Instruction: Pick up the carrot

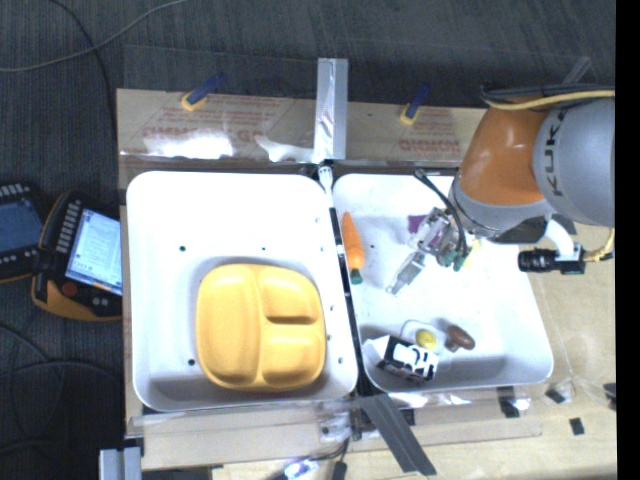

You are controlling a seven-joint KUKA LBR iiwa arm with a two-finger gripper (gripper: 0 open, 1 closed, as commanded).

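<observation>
Desk [200,133] edge sits nearest the camera along the bottom, w/ metal framing; dark carpet floor all round, cables trailing top left. 2 white bins side by side. Left bin [170,208]: 1 yellow divided tray [262,325], front-centre. Right bin [510,298]: at the front, 1 black-and-white item [410,360], 1 small yellow piece [426,338], 1 brown piece [459,339], close together. Further back, 1 carrot [352,242] lies against the right bin's left wall, orange, lengthwise, by the divider. End effector [405,275] hangs just right of the carrot, apart from it, nothing between fingers; can't tell whether wide or narrow. 1 grey arm [545,163] w/ orange band enters from right. 1 pendant [85,258] on floor, far left. 2 clamps at the back edge, yellow-blue.
</observation>
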